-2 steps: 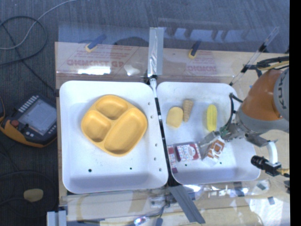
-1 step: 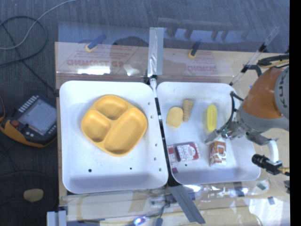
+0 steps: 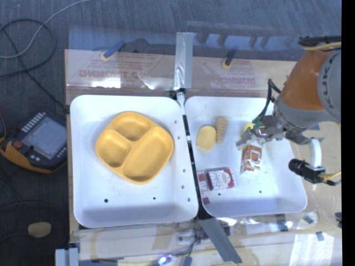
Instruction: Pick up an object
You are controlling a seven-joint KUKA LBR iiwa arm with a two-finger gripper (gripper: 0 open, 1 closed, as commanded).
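Four objects lie in the right bin (image 3: 288,201). I mark the orange-and-white packet (image 3: 252,159) as nearest, lying right of frame centre, just below and slightly left of my gripper (image 3: 260,131), its long axis running near-vertical in the picture. I judge the next move a short drop down-frame. Finger spread I cannot tell.
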